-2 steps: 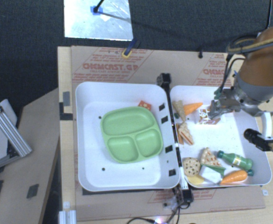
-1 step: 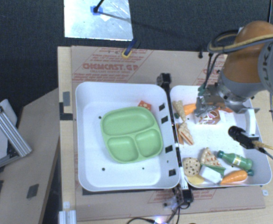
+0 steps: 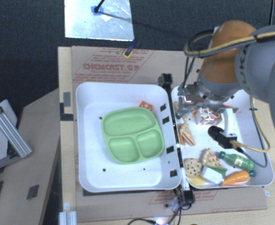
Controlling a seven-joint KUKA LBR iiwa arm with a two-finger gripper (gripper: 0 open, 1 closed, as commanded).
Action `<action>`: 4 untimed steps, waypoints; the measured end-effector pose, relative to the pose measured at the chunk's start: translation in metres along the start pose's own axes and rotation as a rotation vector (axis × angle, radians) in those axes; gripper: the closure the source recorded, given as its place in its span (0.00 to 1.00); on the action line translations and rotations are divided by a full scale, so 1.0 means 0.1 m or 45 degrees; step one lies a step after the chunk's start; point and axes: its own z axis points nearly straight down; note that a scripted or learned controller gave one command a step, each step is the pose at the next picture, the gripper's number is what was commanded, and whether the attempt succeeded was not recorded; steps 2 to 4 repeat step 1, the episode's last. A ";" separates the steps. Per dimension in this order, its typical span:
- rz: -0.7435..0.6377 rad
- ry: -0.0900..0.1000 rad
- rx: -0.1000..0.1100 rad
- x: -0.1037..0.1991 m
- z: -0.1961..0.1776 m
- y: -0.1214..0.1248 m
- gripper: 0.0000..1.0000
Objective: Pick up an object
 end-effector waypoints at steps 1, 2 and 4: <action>0.001 0.000 0.001 0.46 0.02 -0.04 1.00; 0.001 0.000 0.001 0.46 0.02 -0.04 1.00; 0.001 0.000 0.001 0.46 0.02 -0.04 1.00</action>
